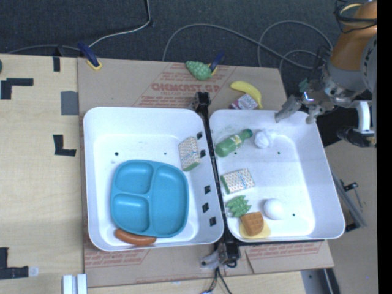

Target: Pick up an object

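Left bin [98, 164]: blue tray [149, 197], sausage [135, 237], small box [190, 152]. Right bin [318, 182]: green bottle [233, 143] at its upper-left, long axis slanting up-right, cap probably toward the white ball [263, 139]. Looks light, stiff, slick; grip across mid-body. Claw [296, 110] hangs over the bin's top-right rim, fingers spread, holding nothing.
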`<state>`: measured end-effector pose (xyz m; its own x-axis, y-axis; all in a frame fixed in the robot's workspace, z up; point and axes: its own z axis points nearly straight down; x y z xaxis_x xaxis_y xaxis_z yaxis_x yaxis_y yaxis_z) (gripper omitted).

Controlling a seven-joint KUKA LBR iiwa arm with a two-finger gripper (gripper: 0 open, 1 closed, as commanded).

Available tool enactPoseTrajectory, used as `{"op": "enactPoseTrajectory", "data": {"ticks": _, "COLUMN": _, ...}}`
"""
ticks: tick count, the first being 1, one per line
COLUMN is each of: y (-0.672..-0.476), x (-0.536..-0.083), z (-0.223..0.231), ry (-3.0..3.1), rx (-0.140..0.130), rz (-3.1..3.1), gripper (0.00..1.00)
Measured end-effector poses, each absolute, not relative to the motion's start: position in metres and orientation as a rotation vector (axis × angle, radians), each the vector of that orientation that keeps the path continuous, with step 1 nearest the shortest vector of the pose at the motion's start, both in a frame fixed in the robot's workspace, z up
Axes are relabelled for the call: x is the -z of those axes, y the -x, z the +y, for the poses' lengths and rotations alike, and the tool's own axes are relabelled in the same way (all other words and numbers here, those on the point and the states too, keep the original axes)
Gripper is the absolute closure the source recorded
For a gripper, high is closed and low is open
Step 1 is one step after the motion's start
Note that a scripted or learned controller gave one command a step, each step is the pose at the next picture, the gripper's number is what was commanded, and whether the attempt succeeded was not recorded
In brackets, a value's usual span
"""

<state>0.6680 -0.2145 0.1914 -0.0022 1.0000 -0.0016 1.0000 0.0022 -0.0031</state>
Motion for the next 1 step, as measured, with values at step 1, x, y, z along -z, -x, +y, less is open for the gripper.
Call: {"op": "enactPoseTrajectory", "data": {"ticks": 1, "y": -0.6503, "x": -0.0865, "z": -0.1665, "ry": 2.221, "rx": -0.001, "rz": -2.225, "gripper": 0.00}}
